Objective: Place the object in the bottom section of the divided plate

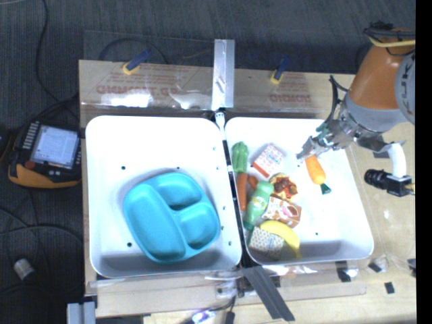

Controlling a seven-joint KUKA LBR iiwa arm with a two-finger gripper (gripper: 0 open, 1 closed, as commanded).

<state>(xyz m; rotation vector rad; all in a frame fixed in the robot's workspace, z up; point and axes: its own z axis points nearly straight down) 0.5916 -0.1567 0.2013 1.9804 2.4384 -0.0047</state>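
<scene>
So here's my arm [381, 86] reaching in from the right side of the frame, orange band up top, with my gripper [317, 147] hanging over the upper right part of the right bin [351, 241]. There's a toy carrot [316, 171] right at the fingertips, orange with a little green end pointing lower right. It looks like it's touching or just under the tips, but honestly I can't tell from this angle whether the fingers are spread or clamped on it, so I won't claim a hold.

The rest of the toy food is piled along the left side of that same bin: a green cucumber-looking thing [239, 156] up top, a red and white box [268, 158] next to it, a green bottle [257, 203] in the middle, and a yellow banana [280, 235] near the bottom edge.

The blue divided plate [171, 216] sits in the left bin [108, 140], in the lower middle of it, turned at an angle. It's got one long section on the left and two smaller ones on the right. It's well apart from the carrot, a whole bin over.
</scene>
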